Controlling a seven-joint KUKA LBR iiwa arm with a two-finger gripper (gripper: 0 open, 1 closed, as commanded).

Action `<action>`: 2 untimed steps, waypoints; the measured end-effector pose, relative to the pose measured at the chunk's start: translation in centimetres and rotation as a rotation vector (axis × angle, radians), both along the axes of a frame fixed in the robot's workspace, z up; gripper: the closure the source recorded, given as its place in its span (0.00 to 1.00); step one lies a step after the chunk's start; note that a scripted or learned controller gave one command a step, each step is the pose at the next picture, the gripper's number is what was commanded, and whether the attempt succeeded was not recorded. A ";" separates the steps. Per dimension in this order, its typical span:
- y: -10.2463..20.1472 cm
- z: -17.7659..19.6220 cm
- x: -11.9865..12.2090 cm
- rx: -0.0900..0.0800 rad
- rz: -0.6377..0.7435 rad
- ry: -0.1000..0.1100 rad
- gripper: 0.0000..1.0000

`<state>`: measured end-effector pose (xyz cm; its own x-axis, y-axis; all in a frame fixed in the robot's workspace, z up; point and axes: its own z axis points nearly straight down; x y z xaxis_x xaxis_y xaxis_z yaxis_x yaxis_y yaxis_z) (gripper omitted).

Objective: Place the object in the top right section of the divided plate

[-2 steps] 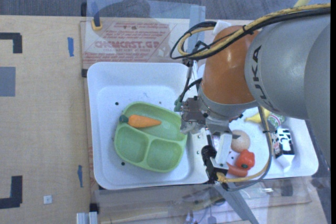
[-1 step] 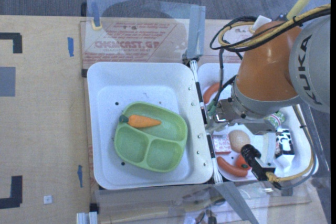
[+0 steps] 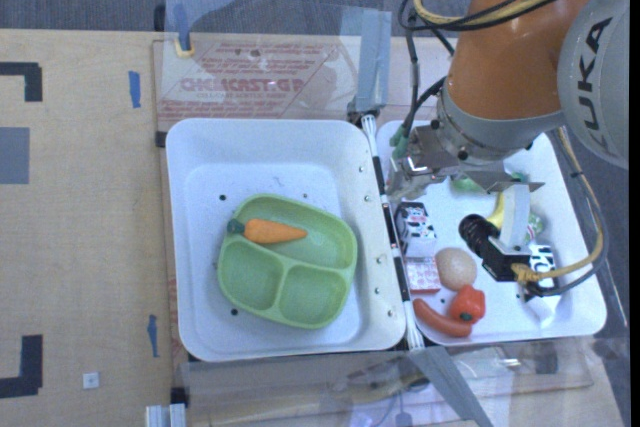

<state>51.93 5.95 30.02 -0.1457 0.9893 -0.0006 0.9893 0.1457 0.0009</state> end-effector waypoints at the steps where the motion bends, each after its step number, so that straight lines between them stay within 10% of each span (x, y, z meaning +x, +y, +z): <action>1: -1.1 -4.1 2.4 0.001 0.102 0.003 1.00; 2: 3.3 -7.9 -2.5 0.001 0.312 0.004 1.00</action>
